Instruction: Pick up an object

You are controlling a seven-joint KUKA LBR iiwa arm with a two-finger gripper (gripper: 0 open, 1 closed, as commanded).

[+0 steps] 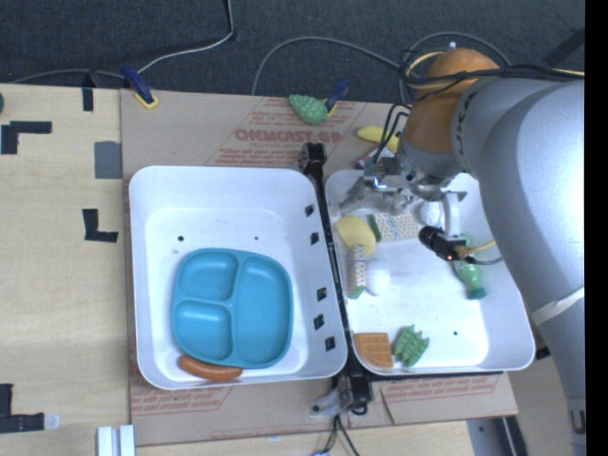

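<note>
Arm enters from the right, grey body with the orange band [446,103] above the wrist. End effector [394,190] sits low over the back of the right bin [494,345], near the divider between bins. Cannot tell how it is set; nothing visibly held.

Right bin contents: yellow object [356,232] just beside the end effector, toward the divider; small white ball [378,280] nearer the front; green-and-red object [467,278] at the right side; waffle-like orange piece [373,349] and green leafy toy [411,345] side by side at the front edge.

Left bin [161,198]: blue divided plate [233,307], orange sausage-shaped item [209,369] touching its front rim.

On the surface behind the bins: green object [307,108], yellow piece [372,134].
</note>
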